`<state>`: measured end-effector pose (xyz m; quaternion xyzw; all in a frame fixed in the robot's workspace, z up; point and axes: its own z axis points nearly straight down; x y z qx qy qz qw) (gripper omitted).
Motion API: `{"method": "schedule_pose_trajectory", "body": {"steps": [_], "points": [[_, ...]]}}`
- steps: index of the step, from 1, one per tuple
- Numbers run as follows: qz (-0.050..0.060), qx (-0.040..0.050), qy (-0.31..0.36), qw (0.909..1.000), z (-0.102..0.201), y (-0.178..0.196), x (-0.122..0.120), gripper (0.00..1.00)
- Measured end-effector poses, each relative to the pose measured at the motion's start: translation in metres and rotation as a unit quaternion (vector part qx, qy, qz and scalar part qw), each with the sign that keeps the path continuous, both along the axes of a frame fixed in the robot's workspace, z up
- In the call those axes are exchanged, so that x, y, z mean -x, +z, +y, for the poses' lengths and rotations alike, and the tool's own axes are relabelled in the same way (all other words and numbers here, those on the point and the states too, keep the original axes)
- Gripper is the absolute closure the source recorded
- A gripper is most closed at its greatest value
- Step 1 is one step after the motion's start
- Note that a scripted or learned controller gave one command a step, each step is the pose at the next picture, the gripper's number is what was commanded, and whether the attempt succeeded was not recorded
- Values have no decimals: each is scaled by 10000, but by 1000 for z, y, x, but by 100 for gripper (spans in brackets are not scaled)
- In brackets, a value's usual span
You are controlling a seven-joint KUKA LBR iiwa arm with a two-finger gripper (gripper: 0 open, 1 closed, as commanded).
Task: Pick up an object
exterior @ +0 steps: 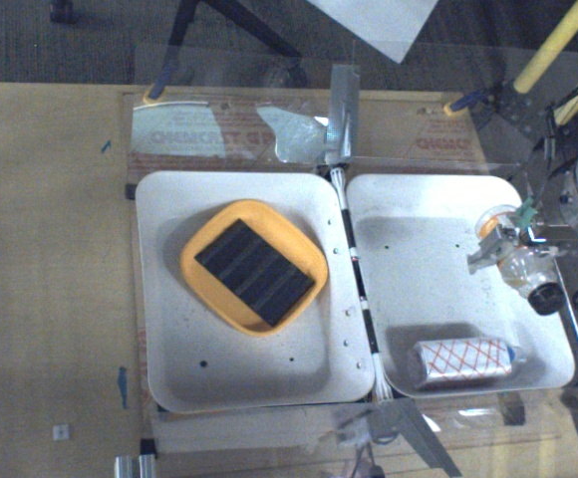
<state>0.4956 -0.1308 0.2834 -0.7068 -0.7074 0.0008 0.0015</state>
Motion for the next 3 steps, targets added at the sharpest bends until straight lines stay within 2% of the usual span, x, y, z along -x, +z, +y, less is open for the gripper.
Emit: {"method": "schedule_pose_trajectory", "body": {"steps": [1,2,3], "points": [[-17,11,-275,9996,-47,-76,-65,0],[-20,12,-45,10000,-72,-127,-128,0],[64,-43,1025,9947,-82,-190,-156,0]]}}
